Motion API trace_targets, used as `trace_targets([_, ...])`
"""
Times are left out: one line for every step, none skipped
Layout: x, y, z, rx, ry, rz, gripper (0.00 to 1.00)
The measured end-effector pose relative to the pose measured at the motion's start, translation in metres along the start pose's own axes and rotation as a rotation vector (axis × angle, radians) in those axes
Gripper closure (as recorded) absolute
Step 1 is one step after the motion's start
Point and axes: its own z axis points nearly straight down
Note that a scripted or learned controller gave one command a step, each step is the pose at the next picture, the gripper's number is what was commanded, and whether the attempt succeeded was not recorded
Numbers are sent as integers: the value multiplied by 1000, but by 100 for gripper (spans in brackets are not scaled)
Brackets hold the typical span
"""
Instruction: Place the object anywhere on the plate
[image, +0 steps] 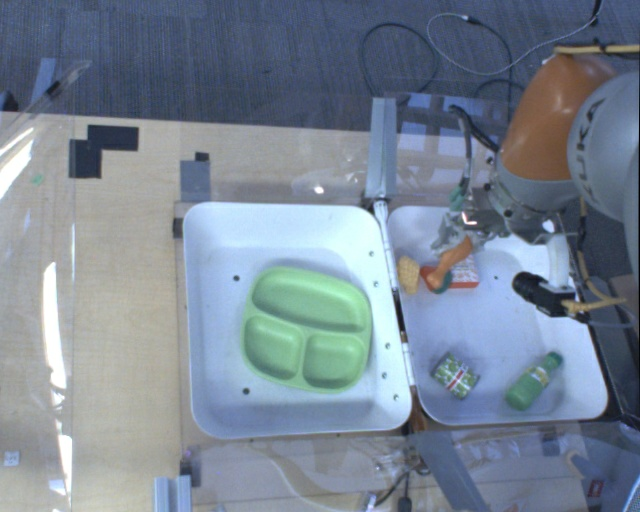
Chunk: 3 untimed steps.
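Note:
A green plate (306, 327) with three compartments lies in the left bin (210, 300). In the right bin (500, 330), near its far left corner, a toy carrot (447, 268) with an orange body rests partly on a small white and red carton (463, 278). My gripper (455, 228) hangs just above the carrot's upper end, under the arm's orange band (545, 115). Its metal fingers (447, 232) point down and to the left, close together at the carrot's tip. Whether they touch the carrot is not clear.
A yellowish corn-like piece (409, 271) lies against the right bin's left wall. A small green, red and white can (456, 375) and a green bottle (533, 381) lie near the front of that bin. Black cables (545, 292) hang off the arm over its right side.

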Motion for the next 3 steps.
trace_targets([68, -46, 25, 3, 3, -226, 100])
trace_targets([126, -27, 25, 0, 3, -297, 100])
trace_targets([126, -27, 24, 0, 3, -296, 0])
